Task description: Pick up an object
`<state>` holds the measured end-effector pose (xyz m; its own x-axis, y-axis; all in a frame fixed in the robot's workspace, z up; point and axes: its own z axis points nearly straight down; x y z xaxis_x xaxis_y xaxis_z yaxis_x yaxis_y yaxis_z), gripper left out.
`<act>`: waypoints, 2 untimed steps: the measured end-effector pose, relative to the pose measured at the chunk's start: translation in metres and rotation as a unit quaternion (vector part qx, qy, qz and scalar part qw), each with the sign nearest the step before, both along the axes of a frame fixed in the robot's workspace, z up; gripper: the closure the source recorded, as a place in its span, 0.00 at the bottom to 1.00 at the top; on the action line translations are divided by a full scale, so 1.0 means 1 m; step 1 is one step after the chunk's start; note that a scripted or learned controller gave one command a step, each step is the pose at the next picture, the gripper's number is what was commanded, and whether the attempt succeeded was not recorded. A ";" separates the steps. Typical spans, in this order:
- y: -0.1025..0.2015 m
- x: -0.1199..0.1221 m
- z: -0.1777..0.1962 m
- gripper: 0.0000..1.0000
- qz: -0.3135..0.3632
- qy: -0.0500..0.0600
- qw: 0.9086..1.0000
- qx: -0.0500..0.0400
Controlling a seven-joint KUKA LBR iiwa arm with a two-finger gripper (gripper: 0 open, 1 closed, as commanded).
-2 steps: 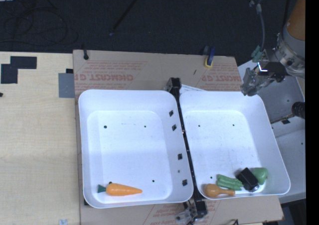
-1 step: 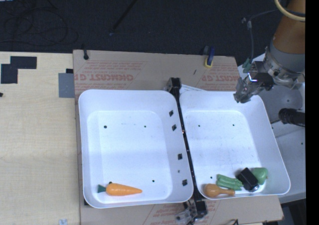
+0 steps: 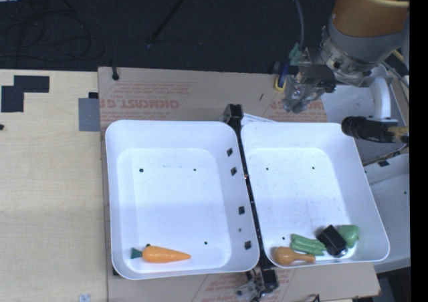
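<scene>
camera view: just the one angle, looking down at a slant on both bins, my arm coming in from the right.

my end effector (image 3: 296,102): up high behind the far rim of the right bin (image 3: 374,227), above the surface and not over any object. Nothing in it as far as I can see; how wide it's open I honestly can't tell, too small and cluttered up there.

left bin (image 3: 110,194): a single orange carrot (image 3: 166,254) with a green top, lying flat near the front edge, lots of bare bin around it.

right bin: a little huddle in the front corner. Tan pear-shaped thing (image 3: 291,256), green pod-like piece (image 3: 307,245), black block (image 3: 332,240), and a rounder green piece (image 3: 348,233). They look touching or overlapping, hard to say exactly how.

step in hand: my guess is the very start, hovering before the approach. No pick done yet.

next move: I'd need to swing toward the front of a bin and drop down. The carrot looks like the easy target, since it's alone. The pile by the wall seems riskier.

writing: the cardboard sheet (image 3: 167,97) under the bins has red print, upside down from here. I can't read it reliably, and the same goes for the bit at the front edge.
</scene>
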<state>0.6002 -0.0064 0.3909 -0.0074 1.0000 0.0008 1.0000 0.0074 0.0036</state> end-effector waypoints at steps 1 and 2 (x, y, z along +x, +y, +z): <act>-0.046 -0.006 -0.070 1.00 -0.006 0.007 1.000 -0.001; -0.004 0.042 -0.058 1.00 -0.002 0.001 1.000 0.000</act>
<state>0.6421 -0.0107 0.3325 -0.0041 1.0000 0.0001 1.0000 0.0041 0.0009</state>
